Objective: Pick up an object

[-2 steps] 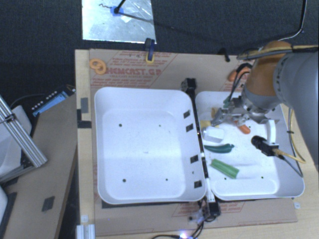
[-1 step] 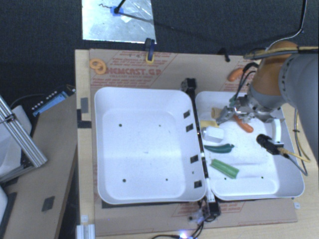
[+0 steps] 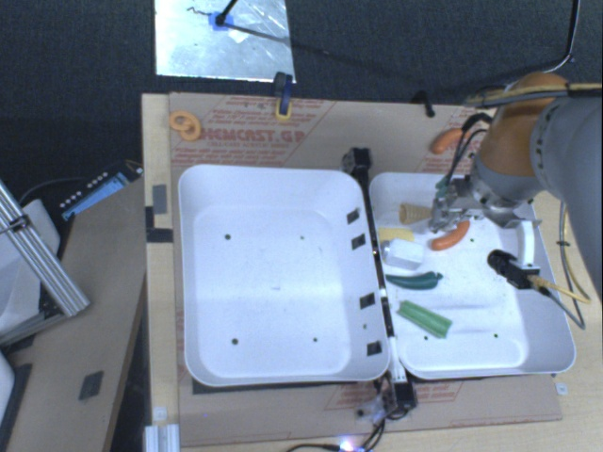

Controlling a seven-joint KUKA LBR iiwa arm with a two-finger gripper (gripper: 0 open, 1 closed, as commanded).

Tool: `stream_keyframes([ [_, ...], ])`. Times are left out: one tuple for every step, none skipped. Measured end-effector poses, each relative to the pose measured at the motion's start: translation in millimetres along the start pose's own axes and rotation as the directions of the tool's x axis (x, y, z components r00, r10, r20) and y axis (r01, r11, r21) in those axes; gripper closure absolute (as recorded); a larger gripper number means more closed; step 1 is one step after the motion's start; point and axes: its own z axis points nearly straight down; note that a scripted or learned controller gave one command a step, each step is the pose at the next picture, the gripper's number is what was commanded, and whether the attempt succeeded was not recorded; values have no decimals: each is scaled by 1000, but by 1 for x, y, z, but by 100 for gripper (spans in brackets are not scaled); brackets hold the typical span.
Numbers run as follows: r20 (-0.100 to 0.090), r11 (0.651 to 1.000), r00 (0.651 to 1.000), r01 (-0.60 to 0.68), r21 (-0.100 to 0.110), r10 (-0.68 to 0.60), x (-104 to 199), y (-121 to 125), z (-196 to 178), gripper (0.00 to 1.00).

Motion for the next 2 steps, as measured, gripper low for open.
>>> stream_keyframes([
  [0, 1000, 1000, 0, 1, 0, 0, 0, 1, 0],
  [-2, 1000, 1000, -4, 11, 4, 0, -23, -39, 0],
])
